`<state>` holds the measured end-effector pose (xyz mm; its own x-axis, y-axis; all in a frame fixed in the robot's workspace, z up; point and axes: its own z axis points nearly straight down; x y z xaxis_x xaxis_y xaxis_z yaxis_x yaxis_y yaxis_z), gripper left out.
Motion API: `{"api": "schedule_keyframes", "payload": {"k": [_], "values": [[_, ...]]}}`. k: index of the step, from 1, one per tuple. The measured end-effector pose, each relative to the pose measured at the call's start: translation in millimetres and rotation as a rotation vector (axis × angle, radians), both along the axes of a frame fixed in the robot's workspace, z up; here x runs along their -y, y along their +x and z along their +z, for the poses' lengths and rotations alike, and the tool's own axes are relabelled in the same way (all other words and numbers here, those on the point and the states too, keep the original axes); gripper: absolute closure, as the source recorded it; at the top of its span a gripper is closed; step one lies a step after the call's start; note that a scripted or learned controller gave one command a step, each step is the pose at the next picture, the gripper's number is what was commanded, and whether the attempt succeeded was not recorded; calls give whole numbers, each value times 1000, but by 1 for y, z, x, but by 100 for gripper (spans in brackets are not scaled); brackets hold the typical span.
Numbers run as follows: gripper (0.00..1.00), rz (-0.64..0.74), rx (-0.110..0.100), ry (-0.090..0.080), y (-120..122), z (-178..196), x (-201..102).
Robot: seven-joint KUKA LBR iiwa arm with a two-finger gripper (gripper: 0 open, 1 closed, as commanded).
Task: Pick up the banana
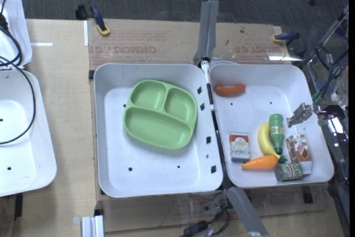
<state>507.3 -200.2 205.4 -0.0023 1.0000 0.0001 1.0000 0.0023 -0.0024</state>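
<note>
The pincer (300, 114) hangs over the right bin (260, 71); whether it is released or clenched I cannot tell. The banana (266, 140) lies just left below it, touching a green bottle (277, 129). Labels are unreadable.

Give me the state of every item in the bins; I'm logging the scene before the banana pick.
banana: lying in the right bin, against the green bottle, not grasped
green bottle: lying on its side
carrot: lying flat, below the banana
sausage: lying flat near the bin's top wall
small box: lying flat
can: on its side
carton: lying flat
green divided plate: upright in the left bin
gripper: above the right bin
</note>
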Motion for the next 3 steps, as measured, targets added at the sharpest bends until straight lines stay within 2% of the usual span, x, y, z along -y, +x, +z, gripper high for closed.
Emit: {"api": "schedule_keyframes", "payload": {"k": [1, 2, 3], "values": [[0, 29, 1, 0, 29, -114, -24], [100, 25, 0, 1, 29, -106, -23], [100, 232, 1, 3, 42, -115, -17]]}}
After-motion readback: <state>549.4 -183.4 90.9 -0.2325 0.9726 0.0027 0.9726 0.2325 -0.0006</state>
